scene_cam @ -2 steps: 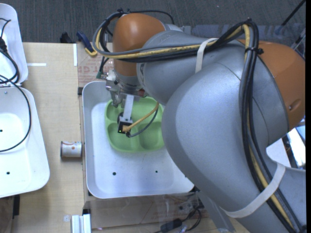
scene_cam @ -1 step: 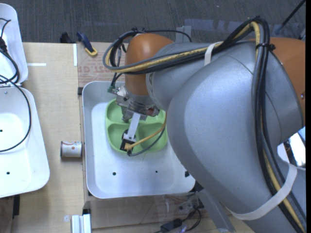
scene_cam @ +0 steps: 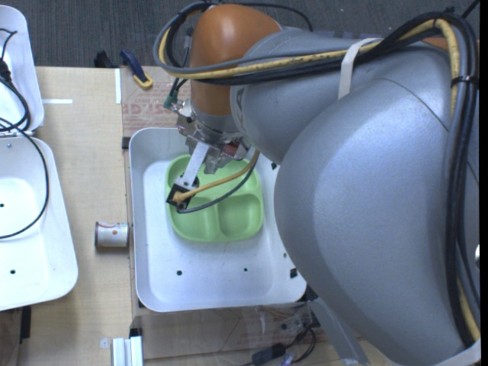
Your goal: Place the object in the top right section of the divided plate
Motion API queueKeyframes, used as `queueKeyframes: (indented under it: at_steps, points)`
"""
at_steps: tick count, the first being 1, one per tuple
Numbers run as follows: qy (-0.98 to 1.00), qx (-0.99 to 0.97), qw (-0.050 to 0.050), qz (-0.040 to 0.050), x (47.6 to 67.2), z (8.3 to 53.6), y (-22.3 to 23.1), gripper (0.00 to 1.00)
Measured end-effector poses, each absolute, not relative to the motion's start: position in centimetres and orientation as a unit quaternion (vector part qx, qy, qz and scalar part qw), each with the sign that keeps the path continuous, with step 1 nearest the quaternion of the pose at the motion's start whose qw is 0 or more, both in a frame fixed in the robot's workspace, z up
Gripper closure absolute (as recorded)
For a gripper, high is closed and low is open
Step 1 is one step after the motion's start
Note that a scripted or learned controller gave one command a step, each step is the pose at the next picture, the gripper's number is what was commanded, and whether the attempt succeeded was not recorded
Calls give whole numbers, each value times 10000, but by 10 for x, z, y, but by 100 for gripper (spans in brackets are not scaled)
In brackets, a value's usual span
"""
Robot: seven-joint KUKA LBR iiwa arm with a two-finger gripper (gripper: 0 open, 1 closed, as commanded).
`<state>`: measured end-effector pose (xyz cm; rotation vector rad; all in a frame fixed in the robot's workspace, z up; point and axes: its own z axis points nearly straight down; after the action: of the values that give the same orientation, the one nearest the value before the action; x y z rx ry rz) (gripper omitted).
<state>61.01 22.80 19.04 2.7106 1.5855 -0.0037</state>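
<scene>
A light green divided plate (scene_cam: 229, 218) lies in the right white bin (scene_cam: 206, 280), toward its upper middle. The grey arm with its orange band fills the right and top of the view and hangs directly over the plate's upper part. My gripper (scene_cam: 216, 149) sits under the wrist above the plate's top edge, and its fingertips are hidden by the wrist hardware. The plate's two front sections show bare; its upper sections are mostly covered by the arm. No object for placing shows between the fingers.
A small metal cylinder (scene_cam: 111, 235) lies on the wooden bench between the two bins. The left white bin (scene_cam: 30, 227) has a black cable looping over it. A blue and yellow clamp (scene_cam: 136, 69) rests at the bench's back edge.
</scene>
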Motion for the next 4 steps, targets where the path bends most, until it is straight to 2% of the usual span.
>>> queueKeyframes:
  at_steps: [1, 2, 3, 4]
  points:
    - [6057, 7957, 0, -11, 623, 92, 228, 100]
    - [6011, 7992, 1, -10, 637, 92, 203, 100]
    - [5311, 8473, 19, 32, 577, 94, 228, 100]
    - [5005, 8658, 8, -13, 622, 224, 228, 100]
